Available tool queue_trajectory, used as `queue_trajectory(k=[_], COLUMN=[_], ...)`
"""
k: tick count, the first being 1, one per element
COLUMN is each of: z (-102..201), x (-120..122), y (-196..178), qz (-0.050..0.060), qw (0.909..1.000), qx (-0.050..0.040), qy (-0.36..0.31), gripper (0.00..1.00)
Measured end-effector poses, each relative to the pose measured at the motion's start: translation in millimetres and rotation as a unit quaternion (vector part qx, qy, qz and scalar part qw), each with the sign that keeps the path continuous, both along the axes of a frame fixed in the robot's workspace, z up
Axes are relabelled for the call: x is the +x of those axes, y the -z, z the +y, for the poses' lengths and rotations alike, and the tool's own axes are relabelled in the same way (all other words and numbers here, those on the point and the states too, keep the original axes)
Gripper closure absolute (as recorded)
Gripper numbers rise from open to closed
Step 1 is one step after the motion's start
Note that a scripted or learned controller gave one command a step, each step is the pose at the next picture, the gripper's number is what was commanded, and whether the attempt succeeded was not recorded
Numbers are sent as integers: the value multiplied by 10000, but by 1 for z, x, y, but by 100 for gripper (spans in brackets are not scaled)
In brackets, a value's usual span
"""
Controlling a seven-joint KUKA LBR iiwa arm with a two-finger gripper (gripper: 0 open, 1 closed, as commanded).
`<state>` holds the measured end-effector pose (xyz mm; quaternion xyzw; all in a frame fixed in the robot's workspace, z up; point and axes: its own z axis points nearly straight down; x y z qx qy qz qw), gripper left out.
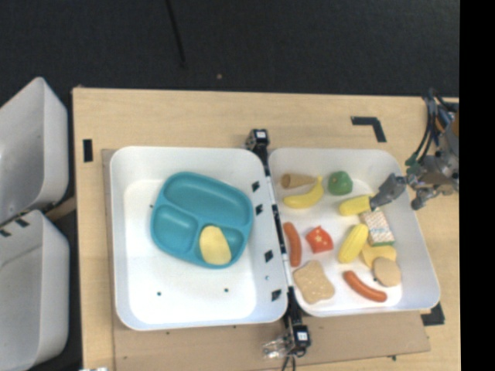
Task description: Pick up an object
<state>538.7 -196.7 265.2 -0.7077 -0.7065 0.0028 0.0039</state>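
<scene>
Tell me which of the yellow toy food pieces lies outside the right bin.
The pale yellow oval piece on the blue compartment plate in the left white bin. The other yellow pieces, such as the banana, all lie in the right bin.

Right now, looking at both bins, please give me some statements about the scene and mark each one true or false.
1. A yellow food piece lies on the blue tray. True.
2. The blue tray sits in the right bin. False: it sits in the left bin.
3. The banana lies in the right bin. True.
4. The gripper is above the left bin. False: it is at the right bin's right side.
5. The slice of bread lies on the blue tray. False: it lies in the right bin.
</scene>
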Motion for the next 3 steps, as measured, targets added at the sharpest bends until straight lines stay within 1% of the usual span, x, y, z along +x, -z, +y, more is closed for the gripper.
queue_trajectory(k=[1, 2, 3], z=[0, -3, 4], x=[2, -1, 0], y=[-5, 60, 122], qz=[-43, -10, -11], qw=[10000, 10000, 10000], qx=[-8, -5, -2], qy=[-11, -3, 7], gripper=[0, 0, 0])
